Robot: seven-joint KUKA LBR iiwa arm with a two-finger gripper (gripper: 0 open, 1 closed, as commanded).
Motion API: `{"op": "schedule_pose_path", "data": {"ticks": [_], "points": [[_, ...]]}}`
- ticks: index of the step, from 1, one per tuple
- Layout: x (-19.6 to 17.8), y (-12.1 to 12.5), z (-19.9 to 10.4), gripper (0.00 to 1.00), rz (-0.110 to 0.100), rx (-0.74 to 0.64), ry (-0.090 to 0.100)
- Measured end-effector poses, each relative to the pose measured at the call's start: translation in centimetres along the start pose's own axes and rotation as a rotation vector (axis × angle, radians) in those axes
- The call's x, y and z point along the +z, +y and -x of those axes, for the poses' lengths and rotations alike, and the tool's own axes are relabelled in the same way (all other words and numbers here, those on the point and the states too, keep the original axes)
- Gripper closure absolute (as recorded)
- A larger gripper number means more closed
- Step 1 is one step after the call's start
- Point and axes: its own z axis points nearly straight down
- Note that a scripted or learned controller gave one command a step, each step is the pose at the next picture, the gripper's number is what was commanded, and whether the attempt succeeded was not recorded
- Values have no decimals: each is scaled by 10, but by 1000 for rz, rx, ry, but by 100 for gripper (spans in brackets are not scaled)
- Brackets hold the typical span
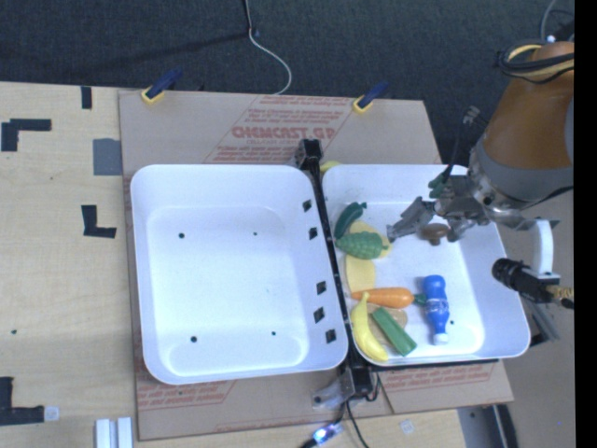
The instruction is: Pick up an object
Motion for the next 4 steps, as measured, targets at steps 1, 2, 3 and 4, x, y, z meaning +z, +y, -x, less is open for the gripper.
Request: {"op": "schedule_pose_path", "data": {"ticks": [1,2,3,4], "points": [[85,-24,-35,0,-11,-1,3],[150,-42,29,0,-9,8,0],[137,-40,24,100,-4,1,2],[76,19,-50,100,8,-8,1]]}}
